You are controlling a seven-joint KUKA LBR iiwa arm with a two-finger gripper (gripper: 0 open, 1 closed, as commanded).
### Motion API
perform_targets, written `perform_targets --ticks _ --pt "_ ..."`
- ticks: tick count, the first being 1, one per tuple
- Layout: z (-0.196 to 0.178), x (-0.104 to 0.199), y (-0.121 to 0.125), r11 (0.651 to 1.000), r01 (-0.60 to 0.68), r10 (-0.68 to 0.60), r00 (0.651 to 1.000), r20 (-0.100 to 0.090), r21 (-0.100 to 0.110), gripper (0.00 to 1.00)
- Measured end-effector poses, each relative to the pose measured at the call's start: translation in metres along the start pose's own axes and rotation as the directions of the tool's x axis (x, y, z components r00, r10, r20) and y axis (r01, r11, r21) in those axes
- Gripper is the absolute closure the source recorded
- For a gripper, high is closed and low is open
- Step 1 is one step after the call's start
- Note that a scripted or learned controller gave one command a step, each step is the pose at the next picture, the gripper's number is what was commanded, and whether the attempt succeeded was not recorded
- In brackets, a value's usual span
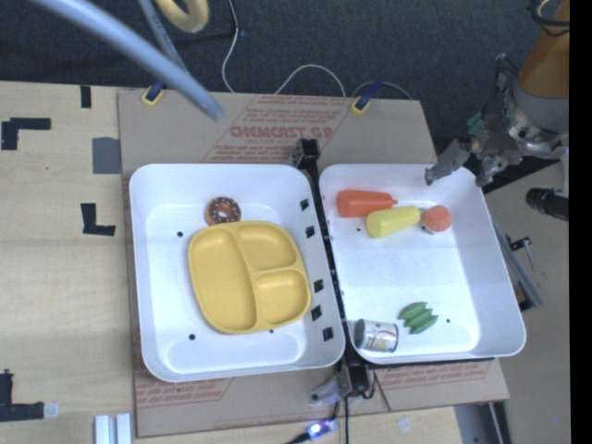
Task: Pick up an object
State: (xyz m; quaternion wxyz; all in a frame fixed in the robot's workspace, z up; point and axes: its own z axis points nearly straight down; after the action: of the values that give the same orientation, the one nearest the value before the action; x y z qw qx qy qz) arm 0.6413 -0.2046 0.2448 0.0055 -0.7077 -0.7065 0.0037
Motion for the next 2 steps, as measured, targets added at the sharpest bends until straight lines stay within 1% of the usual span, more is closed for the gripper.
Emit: perform_targets --ticks 1,2 --pt "-0.007 0.0 0.002 1.0 0.003 -0.003 1.0 0.003 -0.012 0.0" --pt "0.038 0.0 -0.002 1.0 0.003 -0.003 1.0 0.003 -0.007 0.0"
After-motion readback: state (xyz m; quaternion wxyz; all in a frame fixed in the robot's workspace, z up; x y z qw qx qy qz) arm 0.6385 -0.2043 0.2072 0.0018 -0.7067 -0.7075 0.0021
